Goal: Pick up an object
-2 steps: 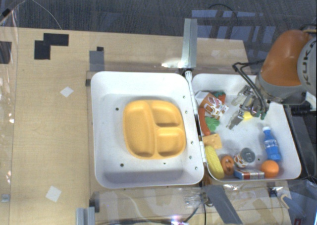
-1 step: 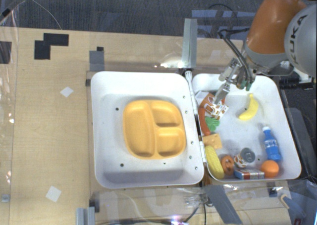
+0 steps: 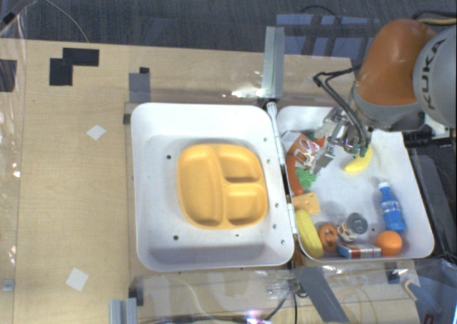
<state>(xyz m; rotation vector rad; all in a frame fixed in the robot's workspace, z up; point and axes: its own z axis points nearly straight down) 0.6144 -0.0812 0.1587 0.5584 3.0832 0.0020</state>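
White plastic frames the scene: two shallow bins side by side on the wooden desk [image 3: 64,194]. In the right bin [image 3: 414,194] we see the loose objects. At its far left lies a red-and-white packet [image 3: 305,151] with something green [image 3: 305,180] just near of it. The tool [image 3: 334,145] hangs over that far part, right beside the packet; we cannot tell how its jaws stand. A yellow banana [image 3: 359,163] lies just right of the tool. Nearer, a blue bottle [image 3: 390,206] rests by the right wall, an orange [image 3: 390,243] in the near right corner, and a corn cob [image 3: 307,228], a small round can [image 3: 355,225] and a blue-and-red tube [image 3: 357,251] along the near edge. The left bin [image 3: 153,173] holds a yellow divided tray [image 3: 221,185].
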